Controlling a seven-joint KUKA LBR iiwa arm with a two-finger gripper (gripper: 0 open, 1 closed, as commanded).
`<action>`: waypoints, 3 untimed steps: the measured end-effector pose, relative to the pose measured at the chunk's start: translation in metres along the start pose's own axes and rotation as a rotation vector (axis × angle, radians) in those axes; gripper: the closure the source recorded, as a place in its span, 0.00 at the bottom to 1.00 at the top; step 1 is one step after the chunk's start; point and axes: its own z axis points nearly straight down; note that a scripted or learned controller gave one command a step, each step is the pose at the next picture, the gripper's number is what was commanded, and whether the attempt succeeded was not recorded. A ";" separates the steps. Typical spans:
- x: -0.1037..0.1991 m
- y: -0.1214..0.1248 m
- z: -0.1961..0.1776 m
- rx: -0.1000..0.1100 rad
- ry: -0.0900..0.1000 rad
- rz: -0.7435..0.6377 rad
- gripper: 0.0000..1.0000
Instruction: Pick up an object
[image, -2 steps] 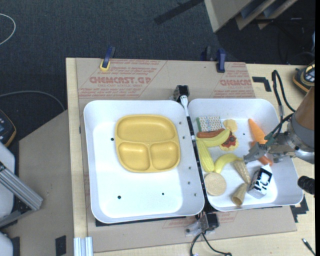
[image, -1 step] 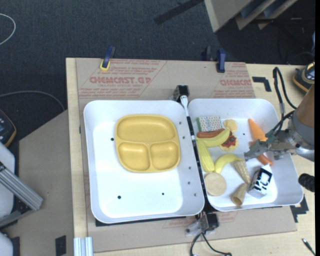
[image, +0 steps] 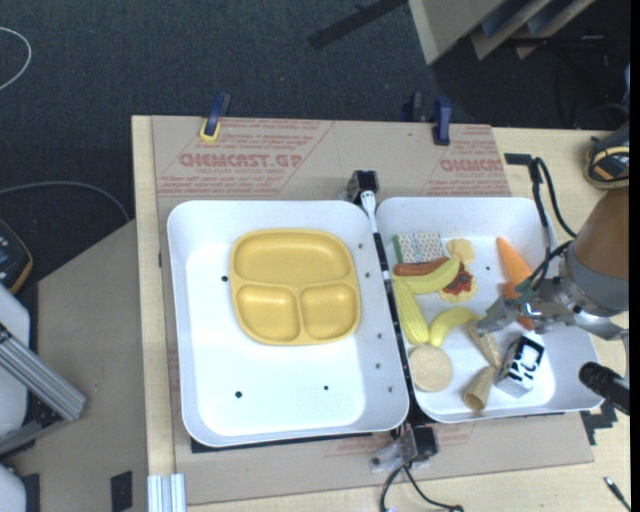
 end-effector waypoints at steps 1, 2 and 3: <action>0.000 0.005 0.041 -0.008 -0.004 -0.001 0.00; 0.000 0.005 0.055 -0.009 -0.004 -0.002 0.00; -0.001 0.005 0.046 -0.010 -0.006 0.001 1.00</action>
